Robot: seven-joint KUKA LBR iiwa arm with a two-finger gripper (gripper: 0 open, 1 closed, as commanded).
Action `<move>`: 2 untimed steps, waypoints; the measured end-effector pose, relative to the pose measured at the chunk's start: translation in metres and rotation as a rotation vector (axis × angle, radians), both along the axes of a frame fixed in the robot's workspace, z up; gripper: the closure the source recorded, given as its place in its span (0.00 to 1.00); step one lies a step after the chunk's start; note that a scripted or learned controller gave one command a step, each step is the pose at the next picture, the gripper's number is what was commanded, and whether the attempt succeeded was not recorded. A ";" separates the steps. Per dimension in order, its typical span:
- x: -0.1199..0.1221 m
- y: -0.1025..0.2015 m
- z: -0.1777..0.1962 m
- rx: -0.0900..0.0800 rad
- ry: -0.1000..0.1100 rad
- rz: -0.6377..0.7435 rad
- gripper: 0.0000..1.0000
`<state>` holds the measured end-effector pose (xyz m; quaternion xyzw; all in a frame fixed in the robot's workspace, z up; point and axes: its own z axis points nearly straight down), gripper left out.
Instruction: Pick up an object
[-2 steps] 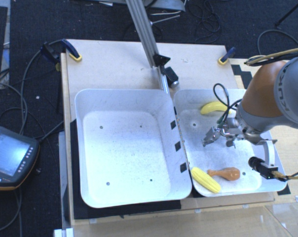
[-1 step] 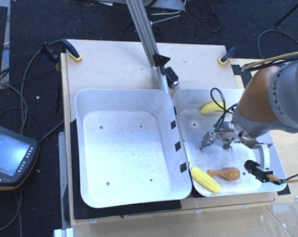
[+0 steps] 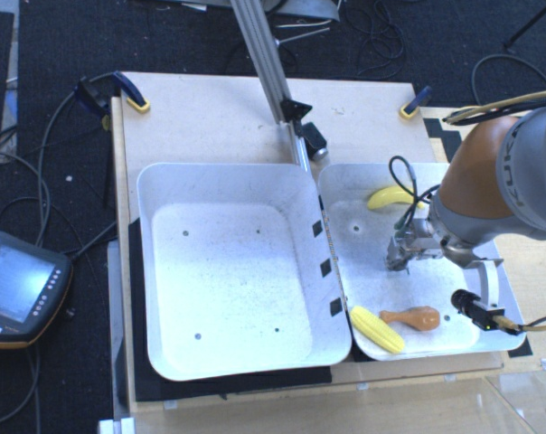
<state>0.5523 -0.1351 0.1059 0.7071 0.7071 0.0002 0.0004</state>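
Observation:
In the right bin (image 3: 359,215) lie three objects: a yellow banana (image 3: 389,196) near the back, a yellow corn cob (image 3: 377,329) at the front left corner, and an orange-brown chicken drumstick (image 3: 414,318) beside the corn. My gripper (image 3: 400,259) hangs low over the middle of the right bin, pointing down at the bare bin floor between the banana and the drumstick. Nothing shows between its tips.
The left bin (image 3: 223,269) stands next to the right one, sharing a raised divider wall (image 3: 327,260). A metal pole (image 3: 268,61) slants up from behind the bins. Black cables loop beside the wrist. A teach pendant (image 3: 20,283) lies on the floor at the left.

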 end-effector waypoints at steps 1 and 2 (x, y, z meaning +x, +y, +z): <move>-0.007 0.003 0.058 0.000 -0.004 0.000 1.00; -0.002 0.009 0.102 0.000 -0.003 0.001 1.00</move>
